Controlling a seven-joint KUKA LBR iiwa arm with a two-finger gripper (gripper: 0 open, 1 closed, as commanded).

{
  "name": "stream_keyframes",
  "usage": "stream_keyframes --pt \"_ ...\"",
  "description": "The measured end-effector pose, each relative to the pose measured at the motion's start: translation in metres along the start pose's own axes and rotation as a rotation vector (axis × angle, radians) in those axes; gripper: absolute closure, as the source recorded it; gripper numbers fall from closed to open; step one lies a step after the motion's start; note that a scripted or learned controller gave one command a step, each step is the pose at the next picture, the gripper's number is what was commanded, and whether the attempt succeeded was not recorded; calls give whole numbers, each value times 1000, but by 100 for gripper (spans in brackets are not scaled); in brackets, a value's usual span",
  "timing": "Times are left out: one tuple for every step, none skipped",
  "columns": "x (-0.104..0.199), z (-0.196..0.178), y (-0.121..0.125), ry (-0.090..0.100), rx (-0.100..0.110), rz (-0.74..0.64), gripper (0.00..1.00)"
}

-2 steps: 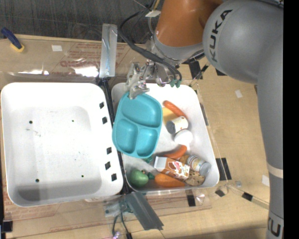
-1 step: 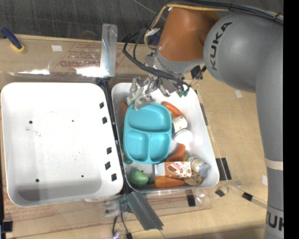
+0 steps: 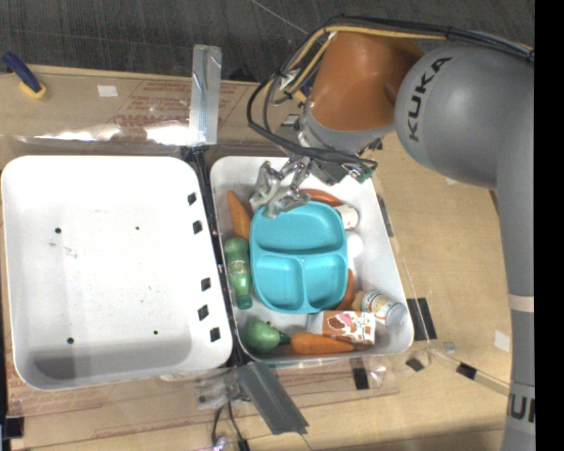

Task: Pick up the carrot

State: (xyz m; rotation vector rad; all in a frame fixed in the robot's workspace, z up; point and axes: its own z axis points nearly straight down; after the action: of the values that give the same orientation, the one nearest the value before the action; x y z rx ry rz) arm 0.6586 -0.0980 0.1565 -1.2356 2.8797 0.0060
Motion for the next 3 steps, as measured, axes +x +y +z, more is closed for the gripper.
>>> stream_keyframes --pt "-15 -38 110 3 2 -73 100" --pt "43 52 46 -9 14 -268 100" --pt "66 45 74 -2 10 -185 100"
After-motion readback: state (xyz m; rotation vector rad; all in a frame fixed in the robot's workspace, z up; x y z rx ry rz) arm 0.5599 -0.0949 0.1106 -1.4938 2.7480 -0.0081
